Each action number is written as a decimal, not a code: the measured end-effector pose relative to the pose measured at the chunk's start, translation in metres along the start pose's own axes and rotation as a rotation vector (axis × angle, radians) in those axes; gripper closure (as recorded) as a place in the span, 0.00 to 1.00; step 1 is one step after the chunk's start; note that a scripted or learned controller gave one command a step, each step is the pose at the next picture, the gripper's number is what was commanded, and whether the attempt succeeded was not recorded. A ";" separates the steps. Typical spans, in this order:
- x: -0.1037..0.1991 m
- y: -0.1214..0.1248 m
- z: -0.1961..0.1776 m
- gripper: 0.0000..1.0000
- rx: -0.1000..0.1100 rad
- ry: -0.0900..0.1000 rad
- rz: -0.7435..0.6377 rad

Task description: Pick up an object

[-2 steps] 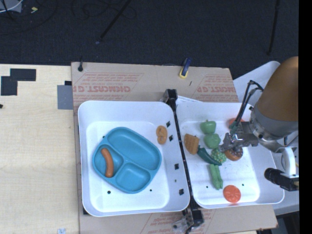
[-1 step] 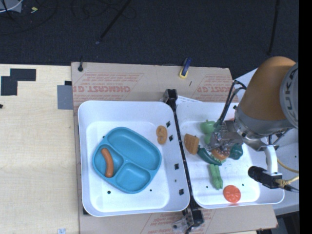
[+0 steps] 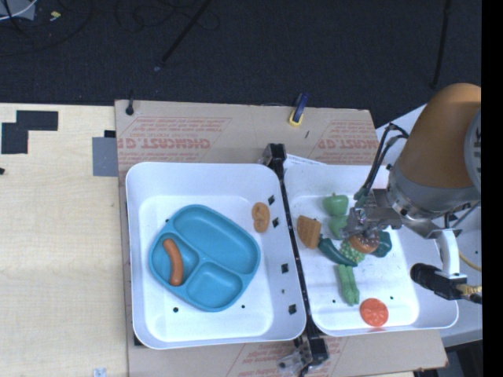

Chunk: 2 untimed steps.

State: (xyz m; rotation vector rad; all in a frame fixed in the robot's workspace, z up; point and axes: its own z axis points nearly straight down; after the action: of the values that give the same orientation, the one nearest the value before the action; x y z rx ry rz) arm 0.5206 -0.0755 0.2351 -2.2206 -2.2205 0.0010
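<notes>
End effector (image 3: 363, 230) hovering over toy food pile (image 3: 354, 246) in right bin (image 3: 409, 309); grip state unclear, cannot tell; should be centring on one piece, descending straight.

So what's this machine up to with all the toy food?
A robot arm reaches in from the right, its gripper down among a cluster of toy food in the right bin: green pieces, a brown piece and a red tomato nearby. I can't tell if it has hold of anything yet. The left bin holds a blue tray with a sausage in it, and an orange piece beside the tray.
</notes>
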 end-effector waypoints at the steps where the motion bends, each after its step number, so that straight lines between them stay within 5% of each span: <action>1: 0.012 -0.011 0.011 1.00 0.003 0.001 0.000; 2: 0.002 -0.004 0.018 1.00 0.002 -0.001 0.001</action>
State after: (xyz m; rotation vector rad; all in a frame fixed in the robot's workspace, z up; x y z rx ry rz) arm 0.5168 -0.0735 0.2172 -2.2213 -2.2184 0.0045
